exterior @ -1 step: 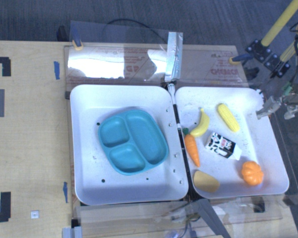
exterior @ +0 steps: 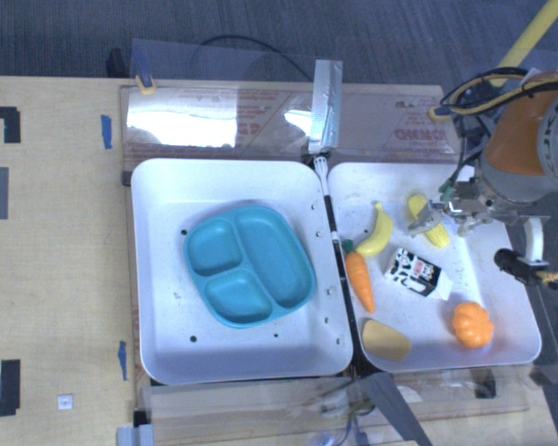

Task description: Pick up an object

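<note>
Fingers of my hand (exterior: 444, 214) are hanging low over the back of the right bin (exterior: 516, 337), and I cannot tell whether they are spread or closed; nothing is showing between them. Just beneath the hand, two small yellow pieces (exterior: 426, 219) are lying, too close for me to tell whether I am touching them. Left of those, a banana (exterior: 377, 231) is curving toward the divider, and an orange carrot (exterior: 359, 281) is lying just below it. A black-and-white printed packet (exterior: 415, 272) is sitting mid-bin, an orange fruit (exterior: 471, 324) is resting near the front right corner, and a tan wedge (exterior: 385, 339) is leaning at the front left. Across the divider, the left bin (exterior: 163, 342) is holding a blue compartment tray (exterior: 248, 264). Both bins are sitting on the table (exterior: 46, 277).
</note>
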Available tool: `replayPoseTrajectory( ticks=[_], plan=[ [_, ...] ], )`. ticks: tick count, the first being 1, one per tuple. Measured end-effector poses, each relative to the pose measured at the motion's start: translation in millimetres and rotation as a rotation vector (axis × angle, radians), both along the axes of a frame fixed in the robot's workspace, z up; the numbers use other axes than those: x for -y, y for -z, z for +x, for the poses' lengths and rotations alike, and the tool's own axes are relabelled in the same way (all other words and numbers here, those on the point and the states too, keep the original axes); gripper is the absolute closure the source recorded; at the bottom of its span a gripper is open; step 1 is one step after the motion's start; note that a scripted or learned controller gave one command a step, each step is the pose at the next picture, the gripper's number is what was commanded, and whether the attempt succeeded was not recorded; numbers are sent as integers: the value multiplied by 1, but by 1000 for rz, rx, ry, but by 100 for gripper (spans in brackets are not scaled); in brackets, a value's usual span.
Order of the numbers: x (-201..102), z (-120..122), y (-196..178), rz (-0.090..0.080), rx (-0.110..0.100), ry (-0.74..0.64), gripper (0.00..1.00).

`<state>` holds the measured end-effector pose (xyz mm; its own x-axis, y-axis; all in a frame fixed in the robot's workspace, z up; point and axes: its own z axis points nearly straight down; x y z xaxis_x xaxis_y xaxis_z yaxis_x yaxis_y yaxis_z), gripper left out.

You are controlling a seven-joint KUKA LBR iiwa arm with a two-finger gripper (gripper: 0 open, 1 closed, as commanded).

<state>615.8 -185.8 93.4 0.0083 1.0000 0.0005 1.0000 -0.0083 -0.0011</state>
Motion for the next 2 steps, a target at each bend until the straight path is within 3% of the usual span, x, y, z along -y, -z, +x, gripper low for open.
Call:
replayPoseTrajectory(
  ticks=[1,2],
  plan=[
    [1,2,-13,-3,7,-2,100],
    [9,5,-45,-4,8,-280,100]
  ],
)
